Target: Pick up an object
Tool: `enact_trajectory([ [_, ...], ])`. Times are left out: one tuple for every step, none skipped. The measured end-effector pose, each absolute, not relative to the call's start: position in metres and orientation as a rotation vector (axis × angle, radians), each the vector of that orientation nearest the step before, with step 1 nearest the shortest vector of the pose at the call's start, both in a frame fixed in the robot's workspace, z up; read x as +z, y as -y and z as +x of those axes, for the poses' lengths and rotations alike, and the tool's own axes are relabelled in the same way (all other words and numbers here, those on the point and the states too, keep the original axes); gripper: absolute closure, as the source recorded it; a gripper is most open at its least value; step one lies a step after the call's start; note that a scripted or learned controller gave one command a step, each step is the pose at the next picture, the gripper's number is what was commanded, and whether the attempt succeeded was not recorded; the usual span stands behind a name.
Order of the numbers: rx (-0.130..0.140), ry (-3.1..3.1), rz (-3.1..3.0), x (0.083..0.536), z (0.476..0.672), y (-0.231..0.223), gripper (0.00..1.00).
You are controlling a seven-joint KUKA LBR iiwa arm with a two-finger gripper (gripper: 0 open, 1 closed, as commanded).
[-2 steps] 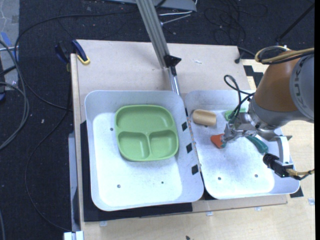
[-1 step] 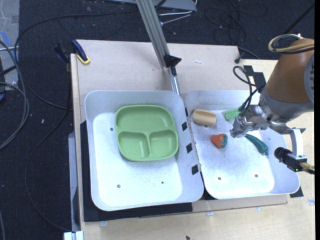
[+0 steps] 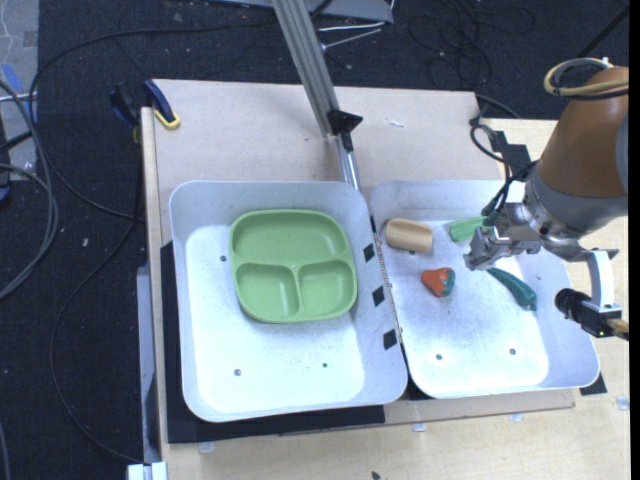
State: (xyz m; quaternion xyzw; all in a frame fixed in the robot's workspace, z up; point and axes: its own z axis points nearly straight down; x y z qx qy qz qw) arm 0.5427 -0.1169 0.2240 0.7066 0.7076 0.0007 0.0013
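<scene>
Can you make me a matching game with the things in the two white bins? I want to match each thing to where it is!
Things:
1. green plastic plate with three sections
2. tan bread-roll-shaped toy
3. small red and green strawberry-like toy
4. dark teal curved piece

Places:
A. right bin, near the divider at the far side
B. left bin, by itself
C. right bin, just below the pincer
D. right bin, middle, between the tan toy and the teal piece

Pairs: 1-B, 2-A, 3-D, 4-C
</scene>
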Motion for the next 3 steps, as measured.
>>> enact_trajectory([
  [0.005, -2.23, 2.212, 0.233, 0.563, 0.06, 1.0],
  [0.005, -2.23, 2.212, 0.243, 0.578, 0.005, 1.0],
  [0.002, -2.229, 2.213, 0.23, 0.599, -0.046, 1.0],
])
